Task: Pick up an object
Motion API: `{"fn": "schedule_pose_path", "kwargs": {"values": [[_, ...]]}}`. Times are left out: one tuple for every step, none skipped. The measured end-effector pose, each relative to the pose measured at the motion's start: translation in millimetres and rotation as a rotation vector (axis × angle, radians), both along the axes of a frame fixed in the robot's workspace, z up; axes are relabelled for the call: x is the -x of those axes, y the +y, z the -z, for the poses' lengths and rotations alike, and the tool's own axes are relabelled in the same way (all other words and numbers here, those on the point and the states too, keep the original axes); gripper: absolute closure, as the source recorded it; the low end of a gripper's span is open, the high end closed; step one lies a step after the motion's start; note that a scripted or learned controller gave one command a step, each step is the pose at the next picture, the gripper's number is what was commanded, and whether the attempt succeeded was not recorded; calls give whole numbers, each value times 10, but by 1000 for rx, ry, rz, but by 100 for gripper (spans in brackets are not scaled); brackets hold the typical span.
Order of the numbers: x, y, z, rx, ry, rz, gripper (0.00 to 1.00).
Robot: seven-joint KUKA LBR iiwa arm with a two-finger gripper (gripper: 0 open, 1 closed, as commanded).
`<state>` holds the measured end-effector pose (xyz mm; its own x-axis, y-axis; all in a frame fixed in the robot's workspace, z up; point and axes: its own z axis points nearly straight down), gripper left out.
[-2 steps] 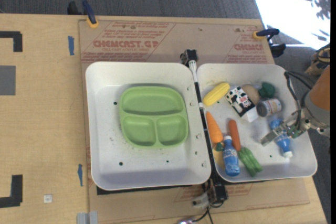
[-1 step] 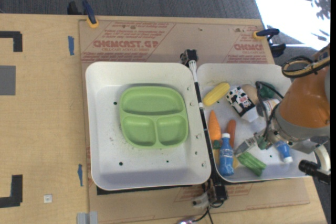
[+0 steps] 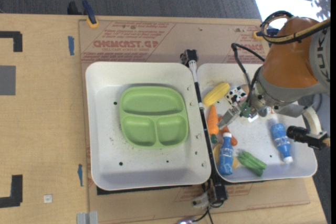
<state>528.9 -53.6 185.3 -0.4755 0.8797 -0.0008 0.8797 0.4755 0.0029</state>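
My gripper (image 3: 237,114) hangs low over the middle of the right bin (image 3: 304,165), under the orange wrist band. Just left of it lies an orange carrot (image 3: 212,120). A yellow corn cob (image 3: 216,94) and a small black-and-white cow toy (image 3: 237,95) lie just behind it. In front of it, a blue bottle (image 3: 226,153) lies near the bin's left wall, with a green pickle (image 3: 252,162) beside it. A second blue bottle (image 3: 282,142) lies to the right. I see nothing clearly held.
The left bin (image 3: 100,113) holds a green divided plate (image 3: 154,115). A black clamp (image 3: 189,56) sits at the back of the ridge between the bins. The arm's body covers the right bin's far right corner. Cables loop above the wrist.
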Motion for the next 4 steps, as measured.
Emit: {"fn": "schedule_pose_path", "kwargs": {"values": [[-644,-244,1,2,-1,-4,0],[-899,-592,656,3,-6,-228,0],[-932,-605,530,10,-21,-227,100],[-344,-196,-564,2,-2,-273,100]]}}
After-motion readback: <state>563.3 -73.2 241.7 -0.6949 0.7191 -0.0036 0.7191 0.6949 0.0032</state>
